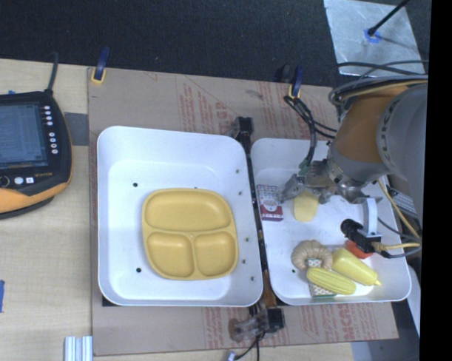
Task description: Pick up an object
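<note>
**Arm low over the right bin, above a pale yellow block**

The grey arm (394,137), orange-banded, bulks largest and closest, bent down into the right bin (281,289). Its gripper (309,188) sits just above a small pale yellow block (306,208); whether the fingers are apart or together cannot be told. The left bin (118,209), smooth white plastic with rounded corners, holds a yellow three-section plate (189,232). A handheld screen (23,150) with an orange casing lies left. Near the right bin's front lie a corn cob (330,280), a yellow pepper (355,267) and a knobbly beige ring (311,252). A small red-and-white packet (269,203), print unreadable, rests by the divide.
</note>
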